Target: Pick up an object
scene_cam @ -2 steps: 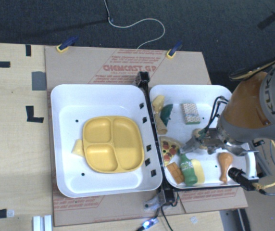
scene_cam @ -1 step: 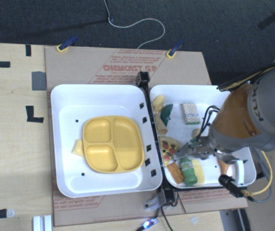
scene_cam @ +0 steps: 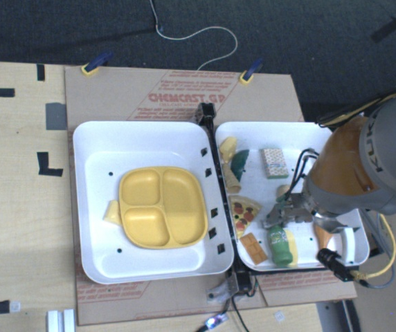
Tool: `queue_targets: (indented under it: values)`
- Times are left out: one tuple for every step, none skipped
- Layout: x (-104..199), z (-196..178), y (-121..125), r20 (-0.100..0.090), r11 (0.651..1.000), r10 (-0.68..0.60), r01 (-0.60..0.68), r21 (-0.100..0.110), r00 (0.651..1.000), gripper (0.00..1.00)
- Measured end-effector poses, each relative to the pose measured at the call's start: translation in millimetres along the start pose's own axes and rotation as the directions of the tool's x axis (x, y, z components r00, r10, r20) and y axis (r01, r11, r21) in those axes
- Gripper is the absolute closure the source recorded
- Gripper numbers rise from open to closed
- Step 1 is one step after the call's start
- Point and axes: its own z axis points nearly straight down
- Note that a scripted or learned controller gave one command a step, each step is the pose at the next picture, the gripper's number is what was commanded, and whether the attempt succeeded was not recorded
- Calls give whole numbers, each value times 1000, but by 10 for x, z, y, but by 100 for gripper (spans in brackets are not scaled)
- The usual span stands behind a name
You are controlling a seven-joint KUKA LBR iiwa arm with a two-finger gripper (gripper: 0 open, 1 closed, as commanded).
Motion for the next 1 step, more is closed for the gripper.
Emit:
queue_targets:
  values:
    - [-83,-567,-37,1,1000,1,-1,-4,1000,100]
